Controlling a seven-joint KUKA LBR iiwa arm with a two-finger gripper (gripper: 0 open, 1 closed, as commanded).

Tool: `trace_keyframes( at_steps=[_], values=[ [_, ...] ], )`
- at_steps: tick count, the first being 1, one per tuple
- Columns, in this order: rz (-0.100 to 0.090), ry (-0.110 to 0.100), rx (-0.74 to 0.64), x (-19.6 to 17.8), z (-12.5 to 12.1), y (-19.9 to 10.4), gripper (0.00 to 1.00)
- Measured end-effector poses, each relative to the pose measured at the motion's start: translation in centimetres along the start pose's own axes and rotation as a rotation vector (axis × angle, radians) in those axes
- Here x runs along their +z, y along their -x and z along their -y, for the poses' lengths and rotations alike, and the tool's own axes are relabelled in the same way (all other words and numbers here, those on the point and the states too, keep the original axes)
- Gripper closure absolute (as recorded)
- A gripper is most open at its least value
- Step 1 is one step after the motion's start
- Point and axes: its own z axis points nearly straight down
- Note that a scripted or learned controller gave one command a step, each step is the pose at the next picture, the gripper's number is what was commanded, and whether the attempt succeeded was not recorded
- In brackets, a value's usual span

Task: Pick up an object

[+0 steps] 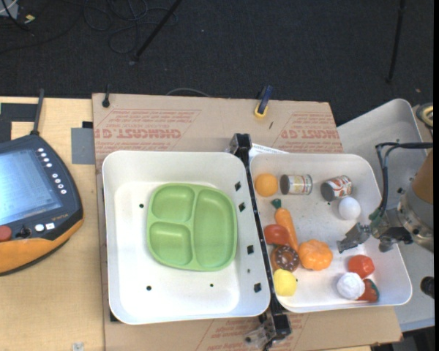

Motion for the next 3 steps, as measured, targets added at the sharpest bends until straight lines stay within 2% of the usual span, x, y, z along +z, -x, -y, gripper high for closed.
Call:
trace_keyframes(
  at_steps=[1,2,3],
  values=[
    [0.003,0.012,-0.002,-0.6,-0.3,0.0,0.0],
    [0.001,0.008,-0.004,5.7,-0.4,0.1,0.0],
    [0.004,0.015,-0.005,10.7,-0.5,-0.1,0.0]
  ],
)
